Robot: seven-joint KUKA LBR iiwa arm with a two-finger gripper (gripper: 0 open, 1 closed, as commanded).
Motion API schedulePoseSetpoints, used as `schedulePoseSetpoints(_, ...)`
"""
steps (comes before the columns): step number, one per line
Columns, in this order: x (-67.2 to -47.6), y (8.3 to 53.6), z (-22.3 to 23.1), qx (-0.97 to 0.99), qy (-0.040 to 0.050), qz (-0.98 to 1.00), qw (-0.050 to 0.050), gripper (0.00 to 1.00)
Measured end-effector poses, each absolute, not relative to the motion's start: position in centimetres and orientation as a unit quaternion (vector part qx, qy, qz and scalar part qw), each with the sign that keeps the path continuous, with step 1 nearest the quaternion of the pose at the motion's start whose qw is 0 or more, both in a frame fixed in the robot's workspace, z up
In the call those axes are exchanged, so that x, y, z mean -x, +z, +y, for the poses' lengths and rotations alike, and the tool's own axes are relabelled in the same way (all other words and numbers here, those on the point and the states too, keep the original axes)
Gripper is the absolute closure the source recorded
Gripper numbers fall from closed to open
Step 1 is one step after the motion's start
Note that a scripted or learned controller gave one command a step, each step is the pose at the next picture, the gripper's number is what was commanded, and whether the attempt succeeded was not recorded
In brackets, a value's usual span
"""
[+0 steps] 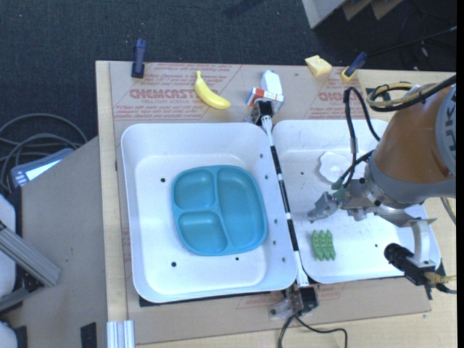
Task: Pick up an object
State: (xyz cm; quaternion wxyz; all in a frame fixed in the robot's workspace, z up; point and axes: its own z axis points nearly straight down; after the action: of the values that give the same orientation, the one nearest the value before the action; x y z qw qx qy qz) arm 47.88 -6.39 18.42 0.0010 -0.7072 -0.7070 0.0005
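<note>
Green and bumpy, the little block point(323, 244) lying in the right bin point(362, 267) looks like the likeliest thing to go for, sitting near the bin's front edge, close to the divider point(279, 187) between the two bins. There's also a pale white object point(333, 167) further back in that same bin. The hand point(321, 209) is hanging low just behind the green block, a bit toward the divider, and it's not touching it as far as I can see. Whether the hand is spread or closed, I honestly can't tell from this angle, but nothing shows in its grip. So I'd call this the approach step: nothing lifted yet. Next move probably needs a small shift forward over the block, then a straight drop and a squeeze. Left bin point(145, 158) just has the blue divided plate point(217, 209) in it. Out on the tabletop point(116, 194) behind the bins there's a banana point(209, 93) and a yellow chunk point(317, 65), well away from the action
</note>
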Motion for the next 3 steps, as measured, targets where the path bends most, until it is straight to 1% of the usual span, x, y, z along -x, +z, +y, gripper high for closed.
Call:
schedulePoseSetpoints(1,-47.9,12.1,-9.3,0.707,0.0004,-0.707,0.000,0.00)
schedulePoseSetpoints(2,-47.9,8.4,-10.2,0.707,0.0003,-0.707,0.001,0.00)
schedulePoseSetpoints(3,-47.9,8.4,-9.5,0.707,0.0002,-0.707,0.001,0.00)
